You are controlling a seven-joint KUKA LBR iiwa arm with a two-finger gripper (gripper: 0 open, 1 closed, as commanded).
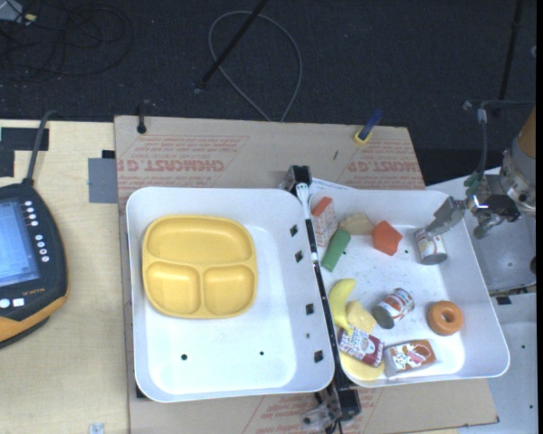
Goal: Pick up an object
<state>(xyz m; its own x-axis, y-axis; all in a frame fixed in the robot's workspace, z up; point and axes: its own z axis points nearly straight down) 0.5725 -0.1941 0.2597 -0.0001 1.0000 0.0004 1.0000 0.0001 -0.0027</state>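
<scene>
Gripper (432, 242) sits over the upper-right part of the right bin (484, 351), reaching in from the right edge of view. Arm only partly in frame; grey wrist hardware visible near the bin's right rim. Gripper end appears as a grey cylindrical tip; whether it is apart or together: cannot tell from this angle. No item seen between its tips.

Right bin contents, approx. positions:
- Orange-red block (386, 238), just left of the gripper, not touching it.
- Green block (336, 249), tilted, near the divider w/ the left bin.
- Small carton w/ red top (322, 217), upper-left corner of bin, beside the green block.
- Pale beige item (355, 223) between carton and orange-red block; type unclear.
- Banana (344, 301), left-centre, curving down toward the lower rim.
- Small can, red/white label (395, 306), centre, lying on its side.
- Doughnut-shaped ring, orange (445, 318), right of the can, well below the gripper.
- Two red/white packets (360, 346) and (408, 356), along the lower edge, first one overlapping the banana.

Left bin (163, 369): holds a yellow divided tray (199, 266), three compartments, lying flat in the upper-left area.

Both bins rest on a cardboard sheet (253, 156) on the counter (54, 369). Teach pendant (18, 260) lies on the counter at far left, screen lit.
</scene>
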